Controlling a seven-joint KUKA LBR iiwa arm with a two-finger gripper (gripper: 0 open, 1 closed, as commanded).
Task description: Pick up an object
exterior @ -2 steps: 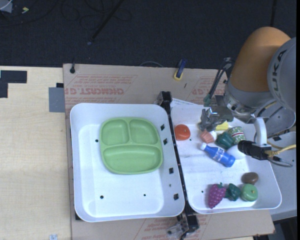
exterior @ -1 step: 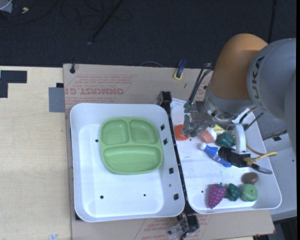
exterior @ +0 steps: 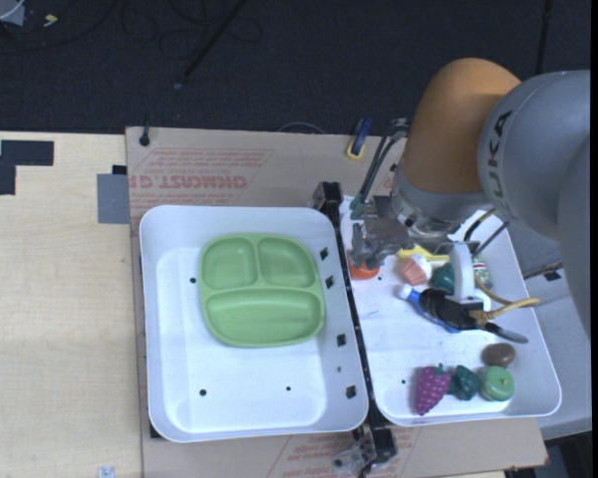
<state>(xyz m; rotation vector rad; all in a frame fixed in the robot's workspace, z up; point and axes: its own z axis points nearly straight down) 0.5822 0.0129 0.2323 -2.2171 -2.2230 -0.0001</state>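
Gripper (exterior: 363, 244) low over the near-left corner of the right bin (exterior: 538, 406), hard against the divider between the two bins, with the grey arm (exterior: 538, 157) and its orange band (exterior: 458, 127) looming above and to the right. Likeliest target: small orange piece (exterior: 364, 264), directly under the gripper and a touch toward the camera, close enough to look as if touching, though contact not certain from this slant. Long axis of that piece not readable; only a low rounded sliver visible below the dark metalwork. Whether gripper released or clenched: cannot tell, since the wrist body hides the gap, and nothing visibly gripped. Judged next need: a straight short drop, hardly any sideways travel, minding the bin wall just to the left. Other candidates farther right and all apart from the gripper: peach block (exterior: 416, 264), white bottle (exterior: 461, 270), blue-capped tube (exterior: 409, 292), dark tool (exterior: 448, 312) with a yellow handle (exterior: 518, 305), all heaped together and overlapping, outlines hard to separate. Near the front edge, well apart: purple grapes (exterior: 430, 388), two green toys (exterior: 463, 382) (exterior: 496, 383) and a brown lump (exterior: 497, 354). Left bin (exterior: 179, 386) with a green plate (exterior: 261, 290), well away from the gripper. Back part of the right bin cut off behind the arm.
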